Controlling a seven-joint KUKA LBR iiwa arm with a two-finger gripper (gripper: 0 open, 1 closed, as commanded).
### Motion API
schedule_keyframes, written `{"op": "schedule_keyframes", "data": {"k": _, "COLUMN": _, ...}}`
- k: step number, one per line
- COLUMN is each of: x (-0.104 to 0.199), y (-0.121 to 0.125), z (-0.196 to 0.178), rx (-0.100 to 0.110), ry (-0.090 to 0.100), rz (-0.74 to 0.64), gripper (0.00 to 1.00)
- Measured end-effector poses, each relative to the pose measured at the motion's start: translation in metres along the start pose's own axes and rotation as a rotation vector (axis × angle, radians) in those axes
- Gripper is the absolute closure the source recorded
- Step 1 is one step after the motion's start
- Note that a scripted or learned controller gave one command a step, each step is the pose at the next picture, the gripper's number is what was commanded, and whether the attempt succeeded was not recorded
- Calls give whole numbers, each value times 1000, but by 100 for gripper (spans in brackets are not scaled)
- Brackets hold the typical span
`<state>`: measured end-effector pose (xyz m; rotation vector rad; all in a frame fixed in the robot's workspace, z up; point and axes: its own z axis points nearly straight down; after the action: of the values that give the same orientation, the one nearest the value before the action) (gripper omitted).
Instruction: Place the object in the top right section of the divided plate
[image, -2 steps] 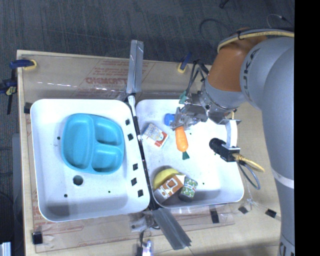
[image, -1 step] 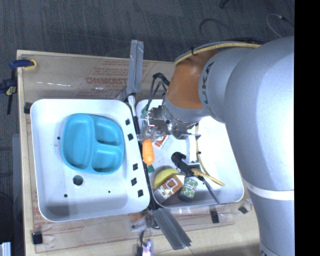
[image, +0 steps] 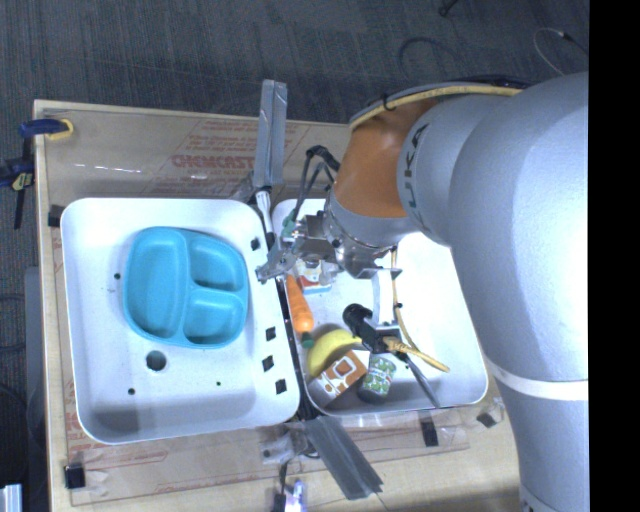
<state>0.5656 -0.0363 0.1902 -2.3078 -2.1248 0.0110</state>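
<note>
The blue divided plate (image: 160, 290) lies in the left bin (image: 95, 380), with one long section and two smaller ones, all bare. My gripper (image: 303, 262) hangs low over the left edge of the right bin (image: 452, 310), just above the upper end of an orange carrot (image: 301, 312). The carrot lies along the wall between the two bins. Whether the carrot is touched is hidden by the gripper body. A small red and white item (image: 320, 284) peeks out beneath the gripper.
Below the carrot in the right bin lie a yellow banana (image: 333, 349), an orange and white box (image: 343, 375) and a green patterned can (image: 379, 377). The big grey arm covers the right side of that bin.
</note>
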Motion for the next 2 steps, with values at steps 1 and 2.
{"op": "schedule_keyframes", "data": {"k": 1, "x": 1, "y": 0, "z": -6, "rx": 6, "ry": -1, "rz": -6, "gripper": 100}}
{"op": "schedule_keyframes", "data": {"k": 2, "x": 15, "y": -66, "z": 3, "rx": -1, "ry": 0, "rz": -169, "gripper": 100}}
